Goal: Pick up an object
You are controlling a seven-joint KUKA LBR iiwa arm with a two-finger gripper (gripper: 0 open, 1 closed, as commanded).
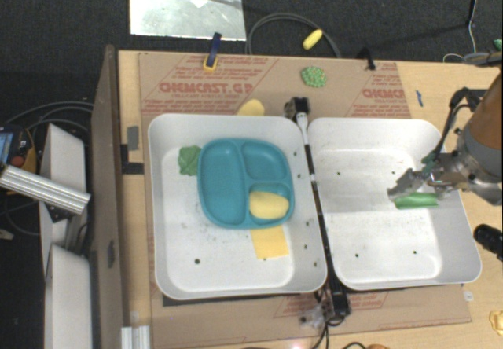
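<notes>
Two white bins sit on the counter (369, 88); nearest, a yellow slice (270, 243) lies below the teal divided plate (240, 181). In the right bin (377, 261), the gripper (410, 189) hovers over a green piece (416, 200), grasp unconfirmed, nothing lifted yet.

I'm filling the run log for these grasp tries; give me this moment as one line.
gripper low in right bin | green object beside fingertips, grasp unconfirmed | left bin: teal plate, yellow items
</notes>
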